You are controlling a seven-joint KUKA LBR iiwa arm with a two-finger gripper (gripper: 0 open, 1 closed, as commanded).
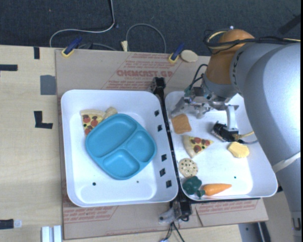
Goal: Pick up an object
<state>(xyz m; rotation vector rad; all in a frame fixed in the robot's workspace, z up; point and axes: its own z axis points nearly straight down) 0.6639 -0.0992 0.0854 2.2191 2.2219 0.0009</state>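
My end effector (198, 104) hangs over the far end of the bin (227, 170) that my arm reaches into. It is near the wall this bin shares with the bin holding the blue plate (121, 145). From this slanted view I cannot tell whether the end effector is open or closed, and I see nothing held in it.

The closest candidate is the toast square (181, 123), so I take it as my object. It lies flat on the bin floor, just beside the shared wall and just short of my end effector.

That position is the main risk, I judge. The toast is thin and sits flush on the floor, so a descent that stops high would close on air. A descent on the wall side could strike the rim or the divider instead. A glancing touch could also push the toast into the pizza slice (197, 144) next to it, toward the bin's middle, and I might then catch both or neither.

The toast is a small tan square with a slightly darker border. It looks stiff and light, with a matte top and almost no height to grip. The cookie (188, 167) and carrot (217, 189), nearer the bin's opposite end, lie well apart from it.
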